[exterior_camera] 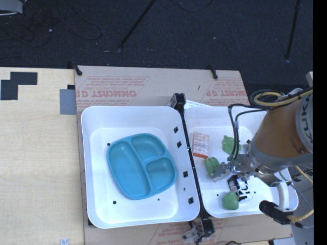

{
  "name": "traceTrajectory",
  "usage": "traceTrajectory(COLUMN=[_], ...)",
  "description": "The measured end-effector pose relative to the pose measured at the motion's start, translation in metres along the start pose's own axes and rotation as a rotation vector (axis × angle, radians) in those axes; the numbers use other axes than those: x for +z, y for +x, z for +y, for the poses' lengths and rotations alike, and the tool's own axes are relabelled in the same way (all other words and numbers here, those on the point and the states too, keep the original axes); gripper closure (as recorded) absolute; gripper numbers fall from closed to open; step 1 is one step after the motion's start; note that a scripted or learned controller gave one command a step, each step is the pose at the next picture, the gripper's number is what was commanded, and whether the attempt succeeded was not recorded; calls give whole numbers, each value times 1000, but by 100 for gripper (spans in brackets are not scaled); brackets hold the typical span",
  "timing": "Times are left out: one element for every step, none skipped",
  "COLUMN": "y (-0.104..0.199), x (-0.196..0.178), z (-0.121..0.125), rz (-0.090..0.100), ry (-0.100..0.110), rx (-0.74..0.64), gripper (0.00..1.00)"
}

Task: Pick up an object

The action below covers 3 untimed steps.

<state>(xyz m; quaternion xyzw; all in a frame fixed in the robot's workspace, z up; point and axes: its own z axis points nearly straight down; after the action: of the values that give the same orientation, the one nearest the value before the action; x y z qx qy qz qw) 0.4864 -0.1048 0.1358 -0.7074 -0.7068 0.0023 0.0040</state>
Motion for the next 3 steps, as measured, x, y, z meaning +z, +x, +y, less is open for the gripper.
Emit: traceTrajectory(y=[-2,-2,-3], x=[-12,-55,-86], z=[1,6,6], rz=[0,-2,-2], ry=[-3,-10,-9], rx=[7,-2,-1], gripper=[100,100,100])
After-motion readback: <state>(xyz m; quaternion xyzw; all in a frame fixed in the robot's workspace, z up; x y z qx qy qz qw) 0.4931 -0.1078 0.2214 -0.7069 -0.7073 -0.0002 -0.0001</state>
